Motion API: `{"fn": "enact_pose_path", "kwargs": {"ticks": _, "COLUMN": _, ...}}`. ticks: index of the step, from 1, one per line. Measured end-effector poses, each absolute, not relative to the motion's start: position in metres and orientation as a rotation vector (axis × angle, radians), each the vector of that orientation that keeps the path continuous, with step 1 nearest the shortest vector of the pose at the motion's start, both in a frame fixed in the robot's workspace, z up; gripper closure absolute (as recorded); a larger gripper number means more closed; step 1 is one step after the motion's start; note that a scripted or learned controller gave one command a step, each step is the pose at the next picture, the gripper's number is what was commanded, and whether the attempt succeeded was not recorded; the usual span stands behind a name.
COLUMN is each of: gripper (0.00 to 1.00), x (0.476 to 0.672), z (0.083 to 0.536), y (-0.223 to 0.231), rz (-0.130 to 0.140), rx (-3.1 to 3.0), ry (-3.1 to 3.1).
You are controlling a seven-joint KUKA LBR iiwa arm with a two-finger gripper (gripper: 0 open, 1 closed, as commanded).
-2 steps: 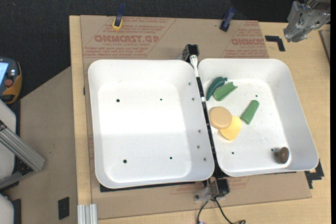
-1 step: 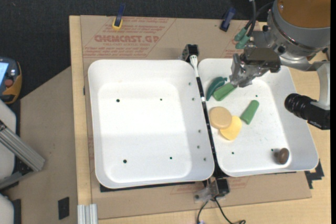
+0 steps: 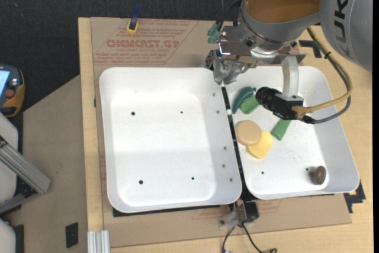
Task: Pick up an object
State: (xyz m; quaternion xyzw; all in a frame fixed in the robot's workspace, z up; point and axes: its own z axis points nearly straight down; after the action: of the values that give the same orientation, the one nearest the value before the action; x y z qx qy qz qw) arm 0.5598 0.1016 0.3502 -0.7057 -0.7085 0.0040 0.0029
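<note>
The right bin [image 3: 331, 92] holds several small objects: a teal curved piece [image 3: 243, 99], a green block [image 3: 280, 128], a tan round disc [image 3: 248, 131] lying against a yellow piece [image 3: 261, 147], and a small brown lump [image 3: 318, 175] near the front right corner. My gripper [image 3: 226, 70] hangs low over the back left corner of the right bin, right by the divider between the bins. It is just behind and left of the teal piece. The wrist and the orange band cover most of it, and I see nothing held in it.
The left bin [image 3: 160, 139] lies beside the right one on a cardboard sheet [image 3: 148, 38]. A black connector with a yellow cable [image 3: 278, 102] hangs from the arm over the right bin's middle. A small blue and yellow item [image 3: 134, 19] lies on the cardboard at the back.
</note>
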Motion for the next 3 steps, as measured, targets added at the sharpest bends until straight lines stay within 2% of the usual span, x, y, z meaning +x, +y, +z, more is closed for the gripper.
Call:
{"fn": "enact_pose_path", "kwargs": {"ticks": 1, "gripper": 1.00, "x": 0.554, "z": 0.546, "y": 0.139, "rz": -0.031, "rx": -2.223, "ry": -2.234}}
{"fn": "enact_pose_path", "kwargs": {"ticks": 2, "gripper": 1.00, "x": 0.496, "z": 0.495, "y": 0.207, "rz": 0.009, "rx": -2.206, "ry": -2.229}}
{"fn": "enact_pose_path", "kwargs": {"ticks": 3, "gripper": 1.00, "x": 0.477, "z": 0.340, "y": 0.225, "rz": 0.029, "rx": -2.212, "ry": -2.219}}
